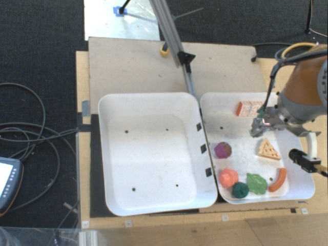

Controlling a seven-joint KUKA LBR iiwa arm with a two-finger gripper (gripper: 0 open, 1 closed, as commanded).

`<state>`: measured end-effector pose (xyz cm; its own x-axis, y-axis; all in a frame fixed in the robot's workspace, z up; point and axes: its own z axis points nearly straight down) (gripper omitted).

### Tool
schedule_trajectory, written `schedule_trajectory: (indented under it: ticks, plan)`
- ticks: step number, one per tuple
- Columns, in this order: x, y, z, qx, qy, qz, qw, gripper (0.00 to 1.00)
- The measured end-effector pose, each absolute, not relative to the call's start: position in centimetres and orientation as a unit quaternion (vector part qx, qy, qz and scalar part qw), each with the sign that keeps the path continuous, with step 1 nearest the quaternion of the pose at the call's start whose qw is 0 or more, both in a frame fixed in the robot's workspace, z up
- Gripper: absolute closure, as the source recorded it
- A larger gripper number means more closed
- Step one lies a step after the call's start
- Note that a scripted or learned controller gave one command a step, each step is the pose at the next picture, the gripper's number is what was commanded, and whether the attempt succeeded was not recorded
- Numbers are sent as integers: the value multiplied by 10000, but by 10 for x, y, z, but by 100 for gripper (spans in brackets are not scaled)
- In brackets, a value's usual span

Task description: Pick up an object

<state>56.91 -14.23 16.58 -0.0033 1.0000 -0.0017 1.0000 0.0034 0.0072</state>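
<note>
1. The grey arm with an orange band reaches in from the right and is cut off by the frame edge; its bulk hides part of the right shallow white bin.
2. The jaws hang over that bin's upper part as a small dark grey cluster, too blurred to separate; I cannot tell whether they are released or clenched, and nothing can be made out between them.
3. Just up and left of the jaws lies a flat orange-red patterned rectangular block, its right end partly covered by the wrist.
4. Just below and right of the jaws lies a tan triangular wedge like a pizza slice.
5. Lower left of the jaws sits a dark purple roundish lump.
6. Well below the jaws, along the near rim, are a pink-orange ball, a dark teal ball touching it, a green leafy lump and a curved orange sausage shape.
7. Far left of the jaws lies the left white bin on the tan worktop.
</note>
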Motion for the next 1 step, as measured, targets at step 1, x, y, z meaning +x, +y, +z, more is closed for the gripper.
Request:
schedule_trajectory:
  ticks: [1]
  plan:
    - [570,-143,214,7054,7088,12,21,100]
